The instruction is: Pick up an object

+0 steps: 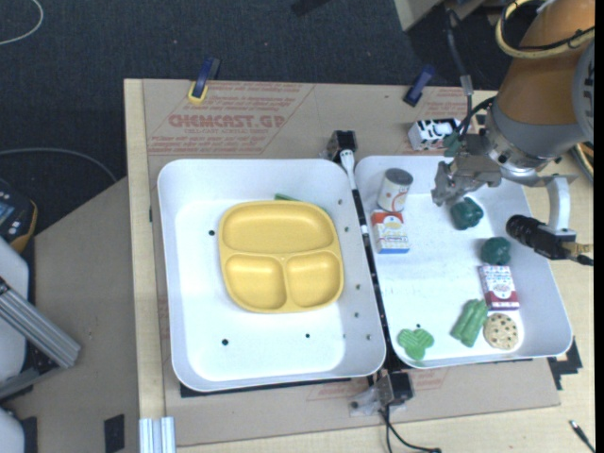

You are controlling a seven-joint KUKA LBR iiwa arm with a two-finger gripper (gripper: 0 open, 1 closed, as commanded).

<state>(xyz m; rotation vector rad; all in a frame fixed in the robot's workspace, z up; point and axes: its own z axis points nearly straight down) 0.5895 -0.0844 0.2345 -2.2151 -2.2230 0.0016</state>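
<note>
Along the near edge of the right bin lies a little row: a green leafy piece by the near-left corner, a green pod-like thing lying slantwise, its long axis running from near-left to far-right, and a round cookie just beside it. A step further back lies a small red and white packet, long side running near to far, and beyond that a dark green ball.

Further back again is what matters. The gripper hangs low over the far part of this bin, and a dark green rounded lump lies right under its tip, on the near-right side and touching or nearly so. From here it is too dark at the tip to say how far open it is, or whether it has hold of the lump. The lump looks roundish, with no clear long axis or pointing end, so I judge the approach angle counts for little; the short offset toward the near-right is what counts.

To the left of the gripper lies a small carton, long axis near to far, and a tin can stands just behind it. The left bin holds a yellow divided plate.
</note>
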